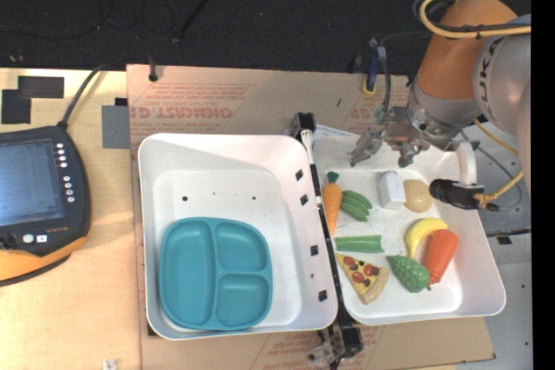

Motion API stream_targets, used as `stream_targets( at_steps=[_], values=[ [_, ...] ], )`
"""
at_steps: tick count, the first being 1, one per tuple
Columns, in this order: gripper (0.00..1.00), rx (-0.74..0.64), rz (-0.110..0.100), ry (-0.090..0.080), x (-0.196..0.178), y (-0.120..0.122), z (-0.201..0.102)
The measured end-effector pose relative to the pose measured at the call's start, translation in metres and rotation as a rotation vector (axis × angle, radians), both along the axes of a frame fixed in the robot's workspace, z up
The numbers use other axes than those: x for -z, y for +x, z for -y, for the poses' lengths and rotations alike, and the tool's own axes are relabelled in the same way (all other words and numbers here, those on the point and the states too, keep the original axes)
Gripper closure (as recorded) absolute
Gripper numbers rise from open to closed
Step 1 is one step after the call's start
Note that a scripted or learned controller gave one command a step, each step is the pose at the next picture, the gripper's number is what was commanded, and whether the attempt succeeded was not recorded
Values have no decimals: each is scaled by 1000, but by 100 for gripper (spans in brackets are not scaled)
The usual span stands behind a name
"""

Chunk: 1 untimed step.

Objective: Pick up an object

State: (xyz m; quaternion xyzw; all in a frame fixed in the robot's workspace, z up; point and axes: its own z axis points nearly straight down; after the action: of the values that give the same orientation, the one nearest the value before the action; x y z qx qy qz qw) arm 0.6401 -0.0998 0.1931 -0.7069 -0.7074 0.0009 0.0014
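Toy food, your pick stock, is lying loose in the right bin [486,299] — carrot [332,202], pizza slice [362,275], banana [422,233], red pepper [440,255] — while your gripper [388,148] is hovering over that bin's far end, fingers spread wide and holding nothing, and the teal divided plate [216,274] is sitting alone in the left bin [173,160].
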Motion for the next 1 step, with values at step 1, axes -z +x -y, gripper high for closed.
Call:
stream_targets(
  at_steps=[1],
  values=[
    [0, 1, -10, 2, 73, -48, 1]
  ],
)
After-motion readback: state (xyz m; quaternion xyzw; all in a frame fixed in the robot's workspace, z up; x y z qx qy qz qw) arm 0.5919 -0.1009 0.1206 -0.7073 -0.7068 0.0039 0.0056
